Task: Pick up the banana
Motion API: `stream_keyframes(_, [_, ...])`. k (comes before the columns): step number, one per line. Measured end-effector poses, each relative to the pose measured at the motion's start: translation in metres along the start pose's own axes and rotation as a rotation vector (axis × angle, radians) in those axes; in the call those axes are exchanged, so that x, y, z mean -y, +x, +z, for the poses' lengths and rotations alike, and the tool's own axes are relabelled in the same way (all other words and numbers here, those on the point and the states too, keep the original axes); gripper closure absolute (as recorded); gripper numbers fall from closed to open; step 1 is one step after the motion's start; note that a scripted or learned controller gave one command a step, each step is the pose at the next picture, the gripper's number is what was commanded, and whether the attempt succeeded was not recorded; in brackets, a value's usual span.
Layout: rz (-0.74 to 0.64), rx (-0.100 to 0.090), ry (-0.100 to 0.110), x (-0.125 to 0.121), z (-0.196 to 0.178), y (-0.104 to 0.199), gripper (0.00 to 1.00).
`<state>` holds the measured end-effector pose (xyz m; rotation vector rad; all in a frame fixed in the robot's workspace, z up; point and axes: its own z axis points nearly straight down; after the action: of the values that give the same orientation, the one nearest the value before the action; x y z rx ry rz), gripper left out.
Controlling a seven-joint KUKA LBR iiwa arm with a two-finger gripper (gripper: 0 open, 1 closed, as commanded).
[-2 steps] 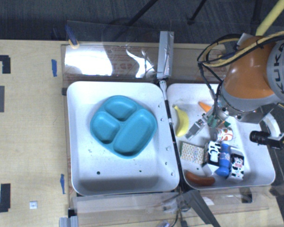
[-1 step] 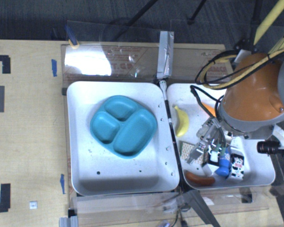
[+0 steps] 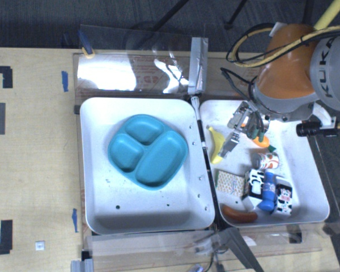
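The yellow banana (image 3: 216, 145) lies in the right bin (image 3: 311, 169), close to its left wall, pointing from upper left to lower right. My gripper (image 3: 236, 130) hangs just right of the banana, its fingers (image 3: 231, 144) spread apart and angled down toward the banana's lower end. Nothing sits between the fingers. The grey arm with its orange band reaches in from the upper right.
The left bin (image 3: 96, 152) holds a blue divided plate (image 3: 148, 150). In the right bin lie an orange carrot-like toy (image 3: 262, 140), a small can (image 3: 268, 161), a patterned packet (image 3: 230, 183), a blue bottle (image 3: 267, 192), a black-and-white cow-print box (image 3: 283, 198) and a brown sausage (image 3: 238, 213).
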<state>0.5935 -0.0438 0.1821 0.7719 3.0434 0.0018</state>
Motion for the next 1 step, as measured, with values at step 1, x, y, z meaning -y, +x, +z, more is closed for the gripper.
stream_keyframes(1, [-0.065, -0.006, 0.002, 0.0123, 0.0000, 0.0137, 0.00])
